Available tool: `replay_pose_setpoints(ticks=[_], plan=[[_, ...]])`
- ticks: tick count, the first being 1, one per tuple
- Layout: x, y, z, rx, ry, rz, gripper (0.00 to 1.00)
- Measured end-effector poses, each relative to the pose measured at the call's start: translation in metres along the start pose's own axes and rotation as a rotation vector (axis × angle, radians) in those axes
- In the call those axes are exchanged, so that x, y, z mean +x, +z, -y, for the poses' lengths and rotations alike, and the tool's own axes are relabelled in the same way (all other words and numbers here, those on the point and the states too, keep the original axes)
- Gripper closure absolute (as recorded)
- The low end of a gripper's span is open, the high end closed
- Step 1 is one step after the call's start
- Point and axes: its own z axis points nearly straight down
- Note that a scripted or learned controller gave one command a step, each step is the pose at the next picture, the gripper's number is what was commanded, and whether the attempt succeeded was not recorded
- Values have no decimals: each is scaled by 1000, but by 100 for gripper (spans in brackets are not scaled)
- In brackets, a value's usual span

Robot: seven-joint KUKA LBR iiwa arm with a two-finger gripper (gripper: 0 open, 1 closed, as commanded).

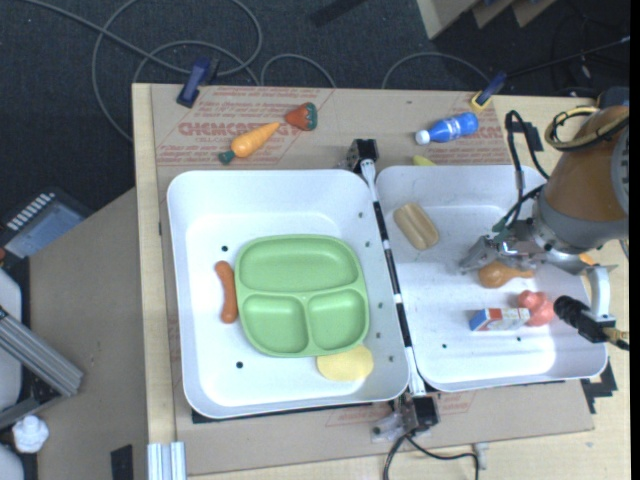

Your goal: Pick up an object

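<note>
A: Since the sweep is to be made left to right, what is seen first?

B: Left bin (190, 298), centre-left of frame: sausage (227, 291) lying along the green divided tray (300, 294), w/ a yellow disc (345, 365) tucked at the tray's lower right edge. Above the bins, on the bench, a carrot (252, 140) and a blue bottle (448, 129) are noted.

A: And the right bin (440, 363)?

B: Bread roll (416, 226) upper left of it, toothpaste box (498, 319) and a pink piece (535, 306) lower right. The target is judged to be the orange-brown lump (495, 273), mid-right of frame, approx. centre of that bin.

A: Claw state?

B: The gripper (505, 253) is seen low, directly over the lump, touching or nearly so. Whether it's spread or closed can't be told; the wrist blocks it. No hold can be claimed.

A: How is the lump expected to handle?

B: Prob. light, hollow plastic toy food: stiff, smooth, rounded, so slip-prone. It should be taken across its narrow middle, low on the body, w/ the pinch centred, else it may be squirted sideways toward the pink piece.
</note>
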Motion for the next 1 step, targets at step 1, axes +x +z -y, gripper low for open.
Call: replay_pose_setpoints(ticks=[1], plan=[[1,-11,-2,-6,-2,0,100]])
